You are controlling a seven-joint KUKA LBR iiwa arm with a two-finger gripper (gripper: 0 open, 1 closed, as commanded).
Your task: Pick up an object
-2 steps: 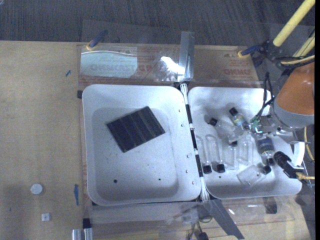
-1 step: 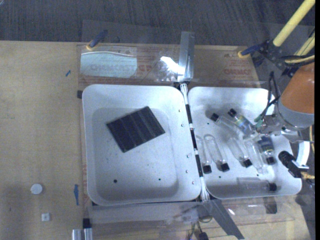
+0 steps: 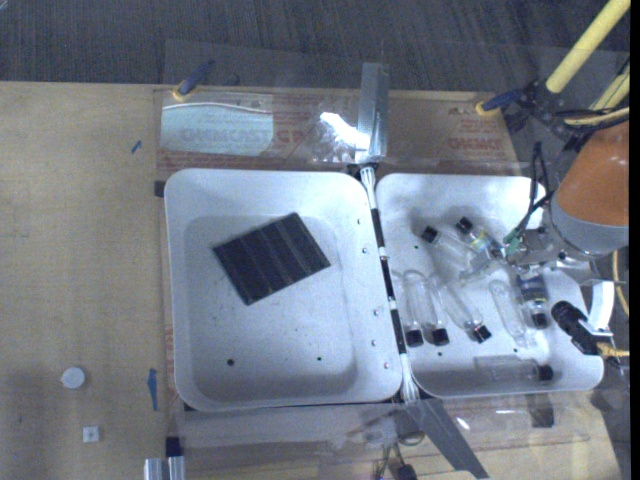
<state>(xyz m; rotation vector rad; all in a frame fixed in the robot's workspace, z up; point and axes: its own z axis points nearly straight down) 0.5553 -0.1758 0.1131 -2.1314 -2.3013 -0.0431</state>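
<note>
Nearest the camera, along the front wall of the right bin (image 3: 480,383), one clear vial (image 3: 510,370) lies flat with its long axis left to right and its black cap toward the right. Just behind it, three more clear vials lie roughly front to back, black caps pointing at the viewer: two side by side (image 3: 422,313) near the divider and one (image 3: 468,313) slanted beside them. Further back, several vials form a jumble (image 3: 470,243) under the arm's wrist, pointing in mixed directions; their exact number cannot be made out.

Judgement on handling: these items look light, rigid, smooth and see-through, probably plastic or glass, so likely slippery and prone to roll sideways. Best hold appears to be across the barrel at mid-length, jaws square to the long axis; the cap end offers a duller surface.

At the bin's right side the gripper (image 3: 528,288) hangs low over the vials. Whether it is apart, together or clamped on anything cannot be told.

Left bin (image 3: 190,218) holds a dark ribbed flat panel (image 3: 271,257), lying askew, well apart from the arm.
</note>
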